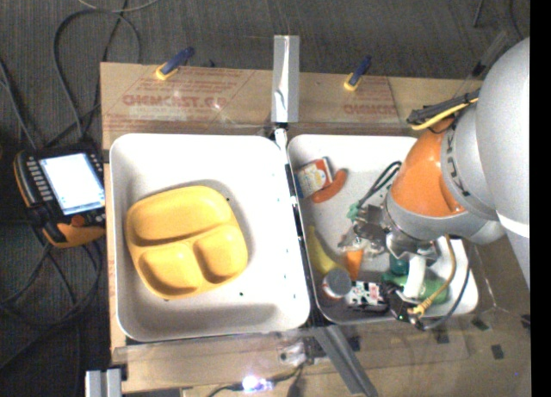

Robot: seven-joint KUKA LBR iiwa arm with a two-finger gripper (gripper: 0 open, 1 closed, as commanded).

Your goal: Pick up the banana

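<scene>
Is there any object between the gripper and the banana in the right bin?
Nothing clearly stands between them. The banana lies along the right bin's left wall. The gripper is just to its right in this view, with an orange object beside the banana below it.

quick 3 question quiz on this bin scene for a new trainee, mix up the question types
1. True or false: the yellow tray lies in the left bin.
2. Which bin holds the banana? A) left B) right
3. Fill in: the banana lies along the right bin's ____ wall.

Key: 1 true; 2 B; 3 left. The gripper hovers in the right bin, just right of the banana.
</scene>
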